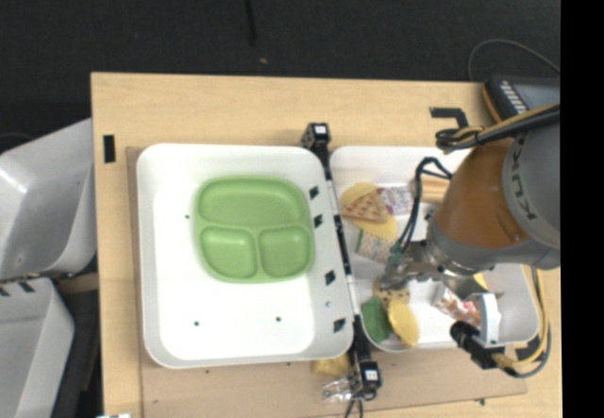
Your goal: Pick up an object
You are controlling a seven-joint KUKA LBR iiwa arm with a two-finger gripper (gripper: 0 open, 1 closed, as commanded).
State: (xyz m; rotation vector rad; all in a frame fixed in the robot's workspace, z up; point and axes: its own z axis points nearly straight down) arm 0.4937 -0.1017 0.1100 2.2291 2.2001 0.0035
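My gripper (394,280) reaches down into the right bin (525,309), low over a heap of small objects near the bin's left wall. Just below it lie a yellow lemon-shaped piece (404,321) and a green item (374,317). Further back in the bin lies a yellow and pink packet (365,206) beside a clear wrapper (396,199). A red and white item (469,309) sits under the arm's wrist. The arm's orange band (477,194) hides the bin's right half.
The left bin (170,312) holds a green divided plate (253,227) with three compartments. Black clips (316,135) run along the seam between the bins. Cables (510,361) trail at the bench's front right. A dark device (514,95) sits at the back right corner.
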